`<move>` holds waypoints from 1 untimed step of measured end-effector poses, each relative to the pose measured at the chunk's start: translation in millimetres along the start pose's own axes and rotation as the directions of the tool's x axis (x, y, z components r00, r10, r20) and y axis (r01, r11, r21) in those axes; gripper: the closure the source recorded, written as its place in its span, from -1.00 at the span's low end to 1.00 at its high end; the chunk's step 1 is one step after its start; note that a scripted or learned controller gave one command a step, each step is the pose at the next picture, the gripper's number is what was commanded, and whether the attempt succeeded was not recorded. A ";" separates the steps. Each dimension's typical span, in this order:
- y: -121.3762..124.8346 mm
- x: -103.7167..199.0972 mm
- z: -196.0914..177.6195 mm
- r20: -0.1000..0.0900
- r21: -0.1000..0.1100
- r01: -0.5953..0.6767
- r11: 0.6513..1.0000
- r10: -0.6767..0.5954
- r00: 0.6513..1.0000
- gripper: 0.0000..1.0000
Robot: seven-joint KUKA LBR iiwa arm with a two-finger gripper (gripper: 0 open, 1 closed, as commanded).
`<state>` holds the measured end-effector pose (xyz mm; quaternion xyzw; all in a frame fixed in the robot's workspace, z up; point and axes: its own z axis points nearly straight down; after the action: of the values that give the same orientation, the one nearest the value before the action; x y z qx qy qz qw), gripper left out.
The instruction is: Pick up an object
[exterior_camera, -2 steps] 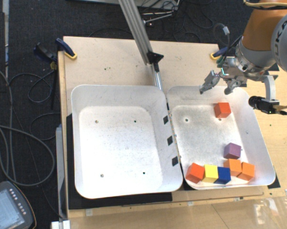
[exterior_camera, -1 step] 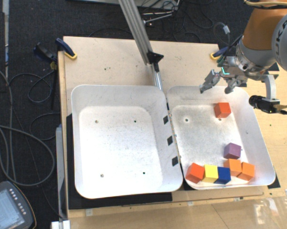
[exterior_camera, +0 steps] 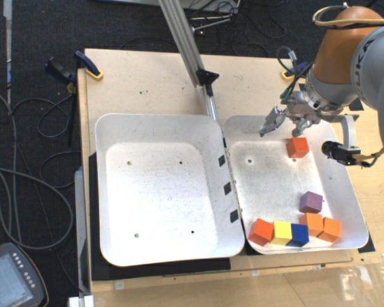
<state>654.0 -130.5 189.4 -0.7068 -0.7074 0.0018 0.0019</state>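
Note:
An orange-red cube [exterior_camera: 298, 147] lies in the far part of the right bin [exterior_camera: 249, 178]. My gripper [exterior_camera: 284, 126] hangs just above and behind it, open, with its fingers spread wide. One finger [exterior_camera: 269, 123] points left of the cube and the other ends close over the cube's top. Nothing sits between the fingers. Along the near edge of the same bin lie a purple cube [exterior_camera: 311, 201], an orange cube [exterior_camera: 262, 231], a yellow cube [exterior_camera: 282, 231], a blue cube [exterior_camera: 299, 234] and two more orange cubes [exterior_camera: 323, 226].
The left bin [exterior_camera: 108, 171] stands beside the right one. A metal pole [exterior_camera: 182, 34] slants down to the bins' far junction. Clamps [exterior_camera: 89, 66] sit at the bench's far corners. A black cable end [exterior_camera: 337, 151] hangs off the arm at the right bin's right rim.

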 end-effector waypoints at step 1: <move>-5.9 -8.5 51.8 0.000 0.001 -0.002 1.000 0.002 1.000 -1.00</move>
<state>647.9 -139.0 137.7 -0.7076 -0.7066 0.0021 0.0023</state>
